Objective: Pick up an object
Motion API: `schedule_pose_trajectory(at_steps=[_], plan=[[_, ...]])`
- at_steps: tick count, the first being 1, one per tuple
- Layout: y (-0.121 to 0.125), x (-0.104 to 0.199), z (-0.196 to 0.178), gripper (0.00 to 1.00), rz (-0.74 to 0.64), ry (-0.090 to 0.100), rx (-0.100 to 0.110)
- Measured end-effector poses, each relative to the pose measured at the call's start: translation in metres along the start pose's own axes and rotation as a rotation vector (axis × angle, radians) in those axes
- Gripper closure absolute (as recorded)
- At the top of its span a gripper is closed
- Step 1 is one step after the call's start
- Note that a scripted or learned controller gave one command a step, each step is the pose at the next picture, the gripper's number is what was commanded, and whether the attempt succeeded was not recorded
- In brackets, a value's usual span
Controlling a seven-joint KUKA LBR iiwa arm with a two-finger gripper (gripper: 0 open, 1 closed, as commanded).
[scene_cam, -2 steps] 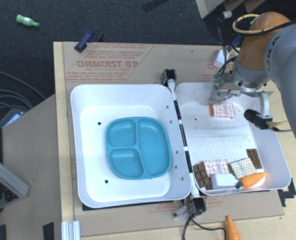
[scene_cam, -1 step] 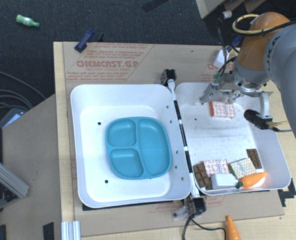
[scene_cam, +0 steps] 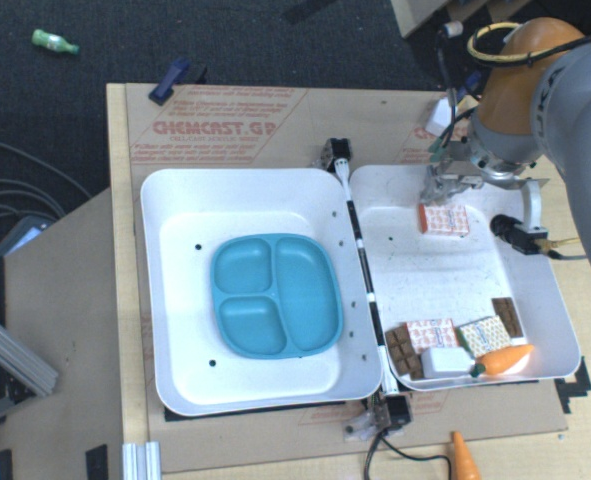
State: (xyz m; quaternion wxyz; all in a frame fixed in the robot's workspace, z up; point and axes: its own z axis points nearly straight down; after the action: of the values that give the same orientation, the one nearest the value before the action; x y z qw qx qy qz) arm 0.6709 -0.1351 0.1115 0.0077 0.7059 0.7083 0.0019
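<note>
My gripper (scene_cam: 445,190) hangs over the far part of the right bin (scene_cam: 535,278), coming down from the grey arm with the orange band. Just below it a small red-and-white patterned packet (scene_cam: 445,219) lies flat on the bin floor, touching or nearly touching the gripper's tip. At the bin's near corner lie several things in a cluster: a second red-and-white packet (scene_cam: 430,330), a brown chocolate bar (scene_cam: 402,351), a white block (scene_cam: 445,361), a green-and-yellow packet (scene_cam: 483,334), another brown bar (scene_cam: 507,315) and an orange carrot (scene_cam: 505,360).
The left bin (scene_cam: 175,268) holds a blue divided plate (scene_cam: 275,295). A black hinge strip (scene_cam: 358,248) runs between the two bins. On the dark floor beyond the bench lie a green object (scene_cam: 55,42) and a blue one (scene_cam: 170,81).
</note>
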Motion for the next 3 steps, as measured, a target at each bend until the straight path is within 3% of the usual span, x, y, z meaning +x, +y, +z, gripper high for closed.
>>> schedule_pose_trajectory(at_steps=[1,2,3], plan=[[0.0,0.0,0.0,0.0,0.0,0.0,0.001],[-0.003,0.011,0.022,0.0,0.003,0.004,0.007],[-0.001,0.01,0.01,1.0,0.002,0.0,0.001]])
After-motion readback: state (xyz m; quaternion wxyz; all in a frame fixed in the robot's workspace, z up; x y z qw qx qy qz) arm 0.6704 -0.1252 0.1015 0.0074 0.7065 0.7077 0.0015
